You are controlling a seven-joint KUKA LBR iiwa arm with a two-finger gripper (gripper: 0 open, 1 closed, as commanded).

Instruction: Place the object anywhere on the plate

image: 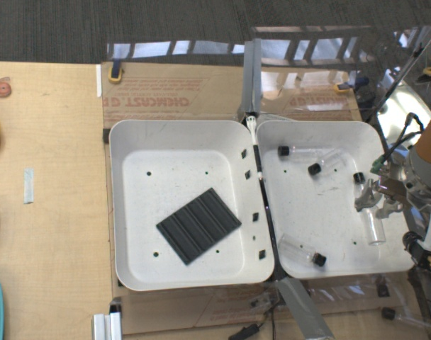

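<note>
While arm reaches in from right, gripper (371,207) hangs over right bin (322,137); can't tell its grip state

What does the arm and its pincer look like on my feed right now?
The pincer is silvery metal, small and angular, with dark fittings behind it. An orange patch shows higher on the arm, black cables loop near it, and there is a small green spot.
</note>
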